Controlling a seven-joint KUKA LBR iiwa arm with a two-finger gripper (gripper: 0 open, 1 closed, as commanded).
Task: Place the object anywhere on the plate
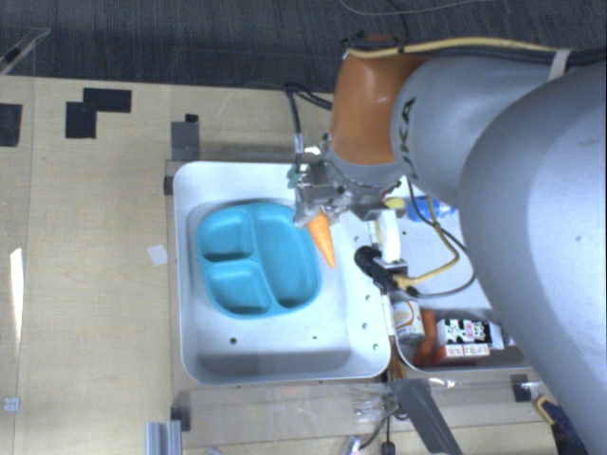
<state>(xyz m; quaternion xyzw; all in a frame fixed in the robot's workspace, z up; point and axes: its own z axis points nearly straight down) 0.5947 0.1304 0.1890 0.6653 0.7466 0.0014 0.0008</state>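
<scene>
The gripper (318,207) pinches an orange carrot (323,239) hanging beside the blue plate (256,259)

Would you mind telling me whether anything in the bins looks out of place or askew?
Nothing looks spilled or damaged. The carrot hangs tilted at the gripper, over the right edge of the blue plate rather than lying flat in it.
</scene>
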